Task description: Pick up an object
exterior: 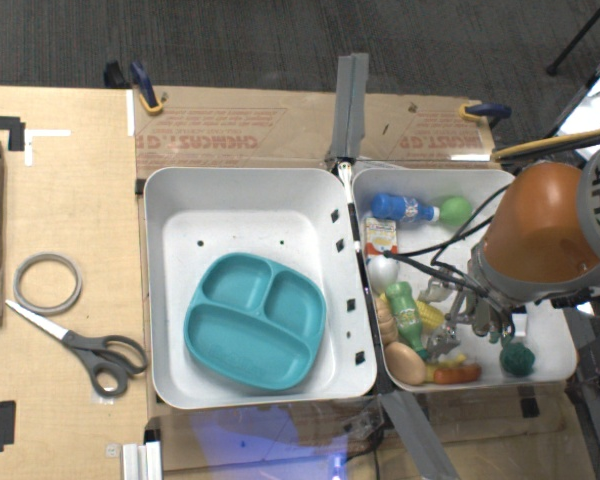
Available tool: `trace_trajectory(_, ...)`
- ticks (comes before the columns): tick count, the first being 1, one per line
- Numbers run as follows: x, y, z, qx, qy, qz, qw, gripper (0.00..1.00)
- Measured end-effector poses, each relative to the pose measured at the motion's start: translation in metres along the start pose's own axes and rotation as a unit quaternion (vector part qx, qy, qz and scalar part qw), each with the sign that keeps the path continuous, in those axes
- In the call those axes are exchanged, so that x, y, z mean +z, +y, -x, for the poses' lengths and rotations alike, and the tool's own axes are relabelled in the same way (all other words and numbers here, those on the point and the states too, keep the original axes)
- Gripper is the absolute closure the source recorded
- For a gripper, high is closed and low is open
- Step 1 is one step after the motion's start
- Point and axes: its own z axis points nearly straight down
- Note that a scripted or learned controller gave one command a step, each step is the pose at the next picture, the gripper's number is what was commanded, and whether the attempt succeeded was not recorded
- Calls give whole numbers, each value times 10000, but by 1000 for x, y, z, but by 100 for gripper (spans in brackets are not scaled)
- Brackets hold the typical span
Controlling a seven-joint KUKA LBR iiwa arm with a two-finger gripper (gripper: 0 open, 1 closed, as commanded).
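My gripper (450,336) hangs low in the right bin (540,370), just above a cluster of toy food at its front. Beneath and beside it lie a yellow corn piece (429,316), a green bottle (402,304), a tan egg-shaped piece (405,364) and a red-orange item (454,373). A dark green ball (517,358) rests to the gripper's right. Farther back sit a blue bottle (392,207), a light green ball (456,209) and a small white carton (380,236). The arm's orange band (538,224) hides the bin's right side.
The left bin (170,218) holds a teal divided plate (255,320). On the wooden bench to the left lie scissors (85,348) and a roll of tape (47,281). A flattened cardboard sheet (240,133) runs behind both bins.
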Motion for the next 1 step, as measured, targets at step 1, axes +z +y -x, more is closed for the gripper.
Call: trace_trajectory(1, -3, 8, -13, 276, -74, 1, 9996, 0)
